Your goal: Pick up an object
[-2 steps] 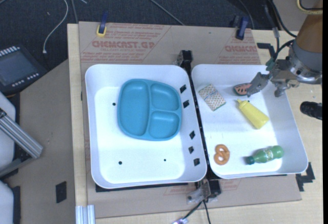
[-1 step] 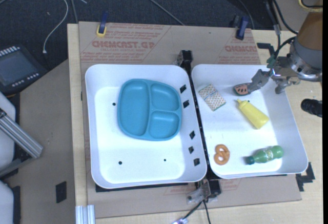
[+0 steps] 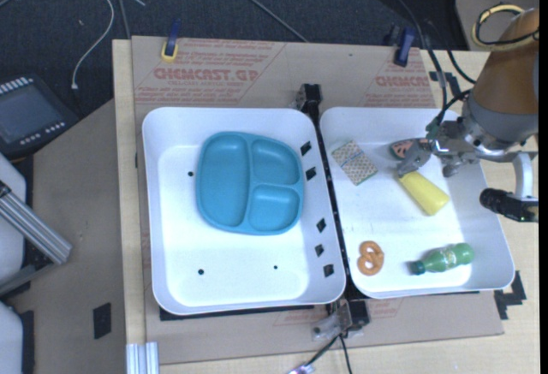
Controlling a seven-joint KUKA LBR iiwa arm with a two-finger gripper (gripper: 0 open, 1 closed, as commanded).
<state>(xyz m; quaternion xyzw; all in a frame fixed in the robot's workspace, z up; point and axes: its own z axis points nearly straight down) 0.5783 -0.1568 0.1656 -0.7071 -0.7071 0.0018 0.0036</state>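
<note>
While two white bins sit side by side on the bench, the left bin [image 3: 163,218] holds only the blue divided plate [image 3: 250,182], the largest thing and well apart from the arm. The right bin [image 3: 488,265] holds the pickable things: a yellow block [image 3: 425,192] near its middle, a green bottle [image 3: 441,259] lying at the near edge, a patterned square pad [image 3: 354,161] at the far left, and a small orange pretzel [image 3: 370,258] near-left. The gripper [image 3: 413,155] hovers just beside the block's far end; whether its fingers are open or closed I cannot tell. My worry: descending off-centre, a finger could strike the block's end and push it aside instead of straddling it.
</note>
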